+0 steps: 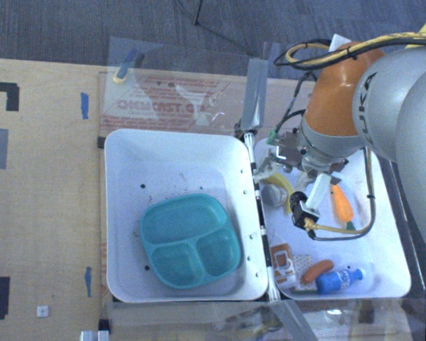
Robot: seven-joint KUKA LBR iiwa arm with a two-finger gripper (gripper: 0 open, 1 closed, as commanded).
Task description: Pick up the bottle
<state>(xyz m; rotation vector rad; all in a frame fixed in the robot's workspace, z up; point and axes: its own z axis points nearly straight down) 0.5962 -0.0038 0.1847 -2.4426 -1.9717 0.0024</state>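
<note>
The bottle (pixel 338 279) is small, blue and clear, and lies on its side near the front edge of the right bin (pixel 394 243). My gripper (pixel 297 175) hangs under the orange wrist band over the back left part of that bin. It is well behind the bottle and apart from it. The wrist hides what lies straight beneath the gripper.
An orange carrot (pixel 341 203) lies just right of the gripper. A yellow banana-like thing (pixel 281 182) and a grey round thing (pixel 271 196) sit by the bin's left wall. A reddish sausage (pixel 316 271) and a small printed card (pixel 282 261) lie beside the bottle. The left bin (pixel 128 155) holds a teal divided plate (pixel 189 240).
</note>
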